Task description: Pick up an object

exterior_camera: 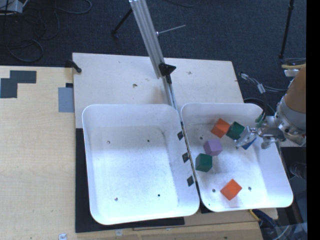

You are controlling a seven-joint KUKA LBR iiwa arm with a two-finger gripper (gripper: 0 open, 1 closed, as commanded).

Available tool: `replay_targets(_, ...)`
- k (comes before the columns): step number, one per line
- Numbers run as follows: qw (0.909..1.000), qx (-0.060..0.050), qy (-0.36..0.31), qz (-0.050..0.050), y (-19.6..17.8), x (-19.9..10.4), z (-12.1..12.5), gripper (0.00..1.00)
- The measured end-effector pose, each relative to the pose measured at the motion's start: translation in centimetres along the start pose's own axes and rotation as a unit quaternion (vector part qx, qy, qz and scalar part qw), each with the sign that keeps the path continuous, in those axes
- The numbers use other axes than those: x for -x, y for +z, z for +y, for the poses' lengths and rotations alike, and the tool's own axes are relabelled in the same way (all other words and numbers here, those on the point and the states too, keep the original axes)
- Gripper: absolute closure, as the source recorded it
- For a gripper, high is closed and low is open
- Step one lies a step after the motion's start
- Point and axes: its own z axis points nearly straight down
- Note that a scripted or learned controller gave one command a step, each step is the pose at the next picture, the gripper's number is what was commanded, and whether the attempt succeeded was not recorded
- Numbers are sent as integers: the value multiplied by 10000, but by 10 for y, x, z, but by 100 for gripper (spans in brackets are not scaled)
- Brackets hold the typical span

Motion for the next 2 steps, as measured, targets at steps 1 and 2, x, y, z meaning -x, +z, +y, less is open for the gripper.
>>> replay_targets(1, 10000, -42, -24, 9, 131, 26, 47, 0)
replay_targets(2, 10000, -88, -23, 4, 140, -32, 115, 0)
